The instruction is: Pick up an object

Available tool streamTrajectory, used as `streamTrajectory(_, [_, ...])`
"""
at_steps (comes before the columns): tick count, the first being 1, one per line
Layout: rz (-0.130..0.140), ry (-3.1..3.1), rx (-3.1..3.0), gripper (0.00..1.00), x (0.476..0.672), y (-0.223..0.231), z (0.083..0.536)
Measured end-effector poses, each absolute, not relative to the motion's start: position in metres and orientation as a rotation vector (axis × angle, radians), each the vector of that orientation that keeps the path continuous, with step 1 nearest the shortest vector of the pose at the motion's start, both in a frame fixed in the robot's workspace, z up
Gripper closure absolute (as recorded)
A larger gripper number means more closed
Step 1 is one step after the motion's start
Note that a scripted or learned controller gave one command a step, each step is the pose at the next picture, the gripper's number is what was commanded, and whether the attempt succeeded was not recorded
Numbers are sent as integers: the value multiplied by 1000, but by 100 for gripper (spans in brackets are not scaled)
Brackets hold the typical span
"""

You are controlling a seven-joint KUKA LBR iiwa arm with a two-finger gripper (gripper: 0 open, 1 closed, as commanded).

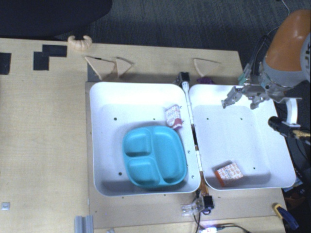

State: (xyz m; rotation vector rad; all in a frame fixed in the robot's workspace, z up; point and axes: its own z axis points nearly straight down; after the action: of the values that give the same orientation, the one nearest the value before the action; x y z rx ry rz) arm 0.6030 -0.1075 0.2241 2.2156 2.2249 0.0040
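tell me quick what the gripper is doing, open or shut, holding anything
Gripper: open, holding nothing, up over the far right corner of the right bin, well away from the small packet near that bin's front edge.

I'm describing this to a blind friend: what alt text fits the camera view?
A grey robot arm's gripper hangs with open jaws over the right bin, which holds a small orange packet. The left bin holds a blue divided tray and a small wrapper.
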Motion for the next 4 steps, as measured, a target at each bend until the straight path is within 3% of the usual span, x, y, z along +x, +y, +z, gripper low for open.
streamTrajectory(1, [3, 2222, 2218, 0, 519, -87, 219])
streamTrajectory(2, [3, 2222, 2218, 0, 493, -137, 92])
streamTrajectory(4, [4, 2225, 2218, 0, 487, -106, 102])
